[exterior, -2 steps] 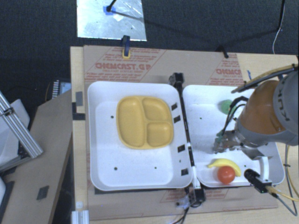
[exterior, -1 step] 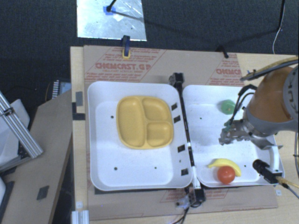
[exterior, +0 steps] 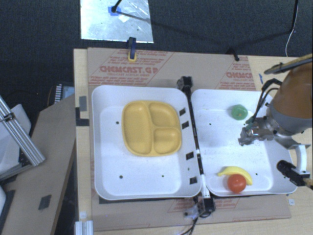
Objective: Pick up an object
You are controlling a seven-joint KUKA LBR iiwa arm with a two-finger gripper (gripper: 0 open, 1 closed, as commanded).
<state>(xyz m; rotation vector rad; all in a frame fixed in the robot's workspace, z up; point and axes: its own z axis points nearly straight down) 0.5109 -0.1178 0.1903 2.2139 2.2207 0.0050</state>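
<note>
In the right bin [exterior: 215, 131] lie a green round object [exterior: 239, 112] near the back, a yellow banana [exterior: 235, 172] near the front, and a red tomato-like ball [exterior: 237, 183] touching the banana's front side. My gripper [exterior: 248, 135] hangs over the right part of this bin, below and slightly right of the green object, well above the banana. Nothing shows between its fingers. The arm's orange band and grey wrist cover the bin's right edge.
The left bin [exterior: 107, 170] holds a yellow divided plate [exterior: 150, 128] in its middle. A black divider strip [exterior: 191, 131] runs between the two bins. Cardboard lies under both bins, with a metal sheet [exterior: 116, 12] on the dark floor behind.
</note>
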